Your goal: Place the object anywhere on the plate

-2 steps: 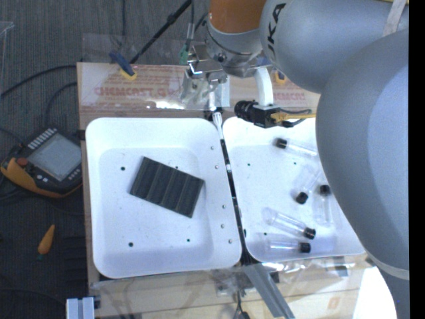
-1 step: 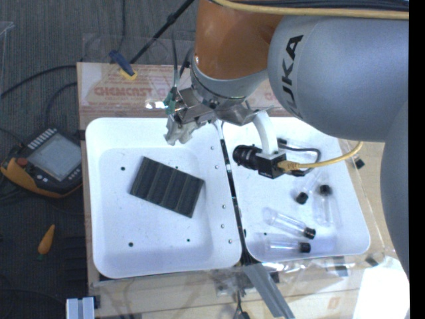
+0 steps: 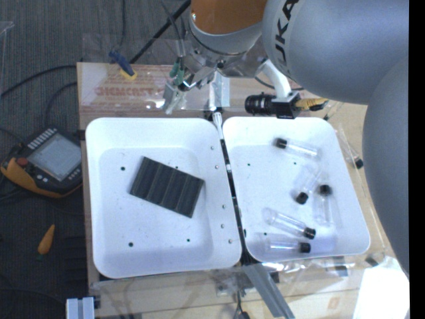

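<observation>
Here, dark ribbed plate (image 3: pixel 167 186) in left bin (image 3: pixel 99 145), long axis upper-left to lower-right; claw (image 3: pixel 178 92) grip state indiscernible.

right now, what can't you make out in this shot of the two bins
- Gripper: small, above the bins' far edge in the camera view; whether its fingers are open or shut is unclear.
- Clear tubes in the right bin: transparent bodies blend into the white floor, so their exact count is uncertain; black caps mark them.
- Dark ridged plate in the left bin: plainly visible.
- Arm: cut off by the top and right edges.
</observation>
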`<state>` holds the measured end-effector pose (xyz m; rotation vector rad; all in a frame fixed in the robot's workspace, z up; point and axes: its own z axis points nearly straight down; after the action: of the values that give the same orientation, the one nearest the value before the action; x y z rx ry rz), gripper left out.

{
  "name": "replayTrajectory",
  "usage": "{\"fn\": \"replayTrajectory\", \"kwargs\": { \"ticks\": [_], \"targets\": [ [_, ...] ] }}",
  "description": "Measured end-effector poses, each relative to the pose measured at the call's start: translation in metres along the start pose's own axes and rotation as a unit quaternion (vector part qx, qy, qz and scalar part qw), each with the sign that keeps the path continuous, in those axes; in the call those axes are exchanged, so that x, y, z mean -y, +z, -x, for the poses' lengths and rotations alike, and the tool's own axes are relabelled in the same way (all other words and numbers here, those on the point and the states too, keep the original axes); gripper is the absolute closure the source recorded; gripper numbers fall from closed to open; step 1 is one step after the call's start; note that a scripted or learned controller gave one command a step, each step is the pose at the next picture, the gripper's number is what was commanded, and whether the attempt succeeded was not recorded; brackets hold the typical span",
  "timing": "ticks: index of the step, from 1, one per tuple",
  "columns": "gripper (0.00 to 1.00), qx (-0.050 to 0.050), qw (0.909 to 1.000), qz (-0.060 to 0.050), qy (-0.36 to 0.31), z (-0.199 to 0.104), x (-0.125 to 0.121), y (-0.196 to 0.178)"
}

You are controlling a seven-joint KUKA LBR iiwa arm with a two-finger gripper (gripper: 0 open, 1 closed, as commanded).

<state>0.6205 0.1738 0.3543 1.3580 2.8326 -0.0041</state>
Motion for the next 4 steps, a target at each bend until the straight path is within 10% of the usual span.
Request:
{"fn": "replayTrajectory", "kwargs": {
  "ticks": [1, 2, 3, 4],
  "targets": [
    [1.00, -0.001, 0.9999, -0.001, -0.012, -0.021, -0.045, 0.048],
    [1.00, 0.000, 0.9915, 0.000, -0.130, -0.078, 0.027, -0.017],
    [1.00, 0.000, 1.0000, 0.000, 0.002, -0.050, -0.032, -0.017],
    [1.00, 0.000, 0.9998, 0.000, -0.019, -0.087, 0.037, -0.007]
  ]
}}
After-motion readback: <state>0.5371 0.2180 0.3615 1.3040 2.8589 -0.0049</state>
